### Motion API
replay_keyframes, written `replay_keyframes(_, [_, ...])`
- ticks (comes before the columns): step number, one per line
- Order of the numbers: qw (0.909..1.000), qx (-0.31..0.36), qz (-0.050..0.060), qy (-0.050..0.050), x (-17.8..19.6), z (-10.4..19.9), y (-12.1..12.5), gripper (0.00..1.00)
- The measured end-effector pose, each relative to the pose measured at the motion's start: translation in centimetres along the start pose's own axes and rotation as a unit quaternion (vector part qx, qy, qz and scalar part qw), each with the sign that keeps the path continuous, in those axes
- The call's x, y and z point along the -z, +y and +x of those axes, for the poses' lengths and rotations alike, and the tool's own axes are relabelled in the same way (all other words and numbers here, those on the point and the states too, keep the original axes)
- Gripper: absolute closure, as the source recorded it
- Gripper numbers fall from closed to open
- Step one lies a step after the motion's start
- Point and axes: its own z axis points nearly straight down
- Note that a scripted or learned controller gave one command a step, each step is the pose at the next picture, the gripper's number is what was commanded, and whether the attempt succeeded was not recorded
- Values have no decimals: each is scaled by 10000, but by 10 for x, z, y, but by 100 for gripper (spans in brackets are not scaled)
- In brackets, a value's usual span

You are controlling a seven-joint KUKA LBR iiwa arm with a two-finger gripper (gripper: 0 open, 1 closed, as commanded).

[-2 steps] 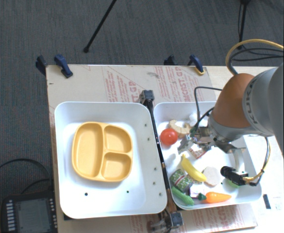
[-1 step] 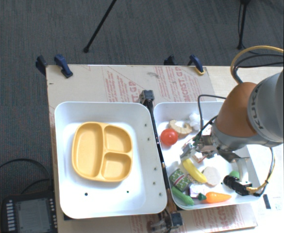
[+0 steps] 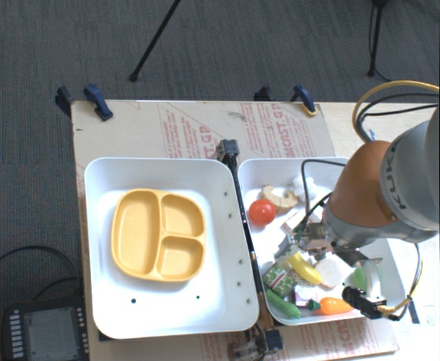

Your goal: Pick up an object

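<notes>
**Arm low over the right bin, nothing visibly lifted yet**

At the far left, the left bin (image 3: 99,307) holds a yellow divided tray (image 3: 158,234), lying flat near its middle. A black divider (image 3: 242,224) runs between the two bins.

Across it, the right bin (image 3: 276,168) holds the clutter of pickable toys. A red tomato (image 3: 262,212) sits near the bin's left wall, with a tan mushroom-like piece (image 3: 281,197) just behind it. Toward the front lie a green carton (image 3: 280,279), a green cucumber (image 3: 283,304), a yellow banana (image 3: 305,268), and an orange piece (image 3: 330,304) against the front rim.

Furthest right, the arm (image 3: 389,194) reaches down into this bin, its gripper (image 3: 310,235) set low among the items just behind the banana. Whether it is parted or closed cannot be told; the wrist and clutter hide it.

Judging from this, the reach into the bin is made, but no object appears raised. The grasp and the lift remain.
</notes>
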Motion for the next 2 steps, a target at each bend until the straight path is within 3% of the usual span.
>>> replay_keyframes(1, [10000, -23, 14, 8, 8, 0, 0, 100])
replay_keyframes(2, [10000, 31, -17, -5, 101, 65, 44, 100])
